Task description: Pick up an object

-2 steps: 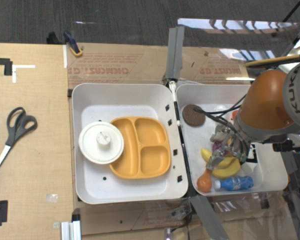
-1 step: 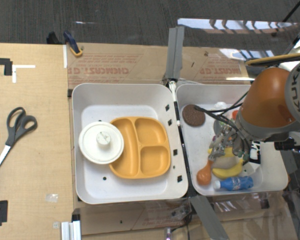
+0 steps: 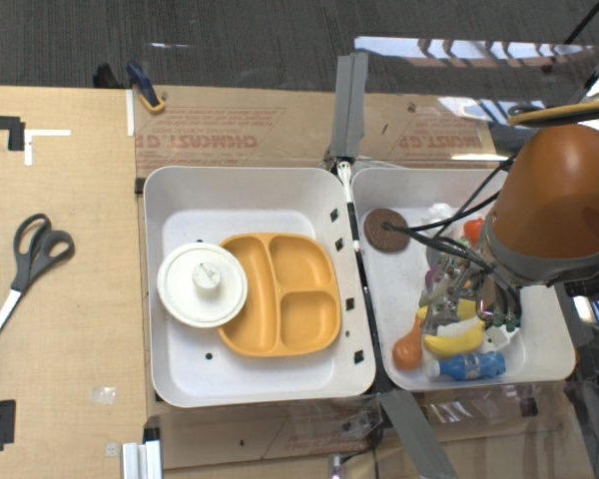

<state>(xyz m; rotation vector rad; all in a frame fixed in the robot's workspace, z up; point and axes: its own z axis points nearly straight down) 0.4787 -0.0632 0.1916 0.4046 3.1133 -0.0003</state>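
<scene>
A: What takes up the most room?

B: The surface (image 3: 60, 357), pale wood, carrying two white bins. The left bin (image 3: 165, 367) holds a yellow divided plate (image 3: 285, 292) with a round white lid (image 3: 203, 283) overlapping the plate's left edge.

A: And the arm?

B: The arm (image 3: 554, 203), with its big orange band, reaches in from the right and hangs over the right bin (image 3: 379, 297). Its pincer (image 3: 459, 292) is down among the clutter there; I cannot tell how it is set, because cables and parts hide it.

A: What could it pick?

B: Just beside it lie a yellow banana-shaped toy (image 3: 456, 339), a blue object (image 3: 472, 366) below that, and an orange pear-shaped piece (image 3: 407, 350) to the left. A brown disc (image 3: 384, 230) sits apart near the bin's upper left.

A: Anything smaller?

B: Scissors (image 3: 28, 257) on the surface, far left.
</scene>
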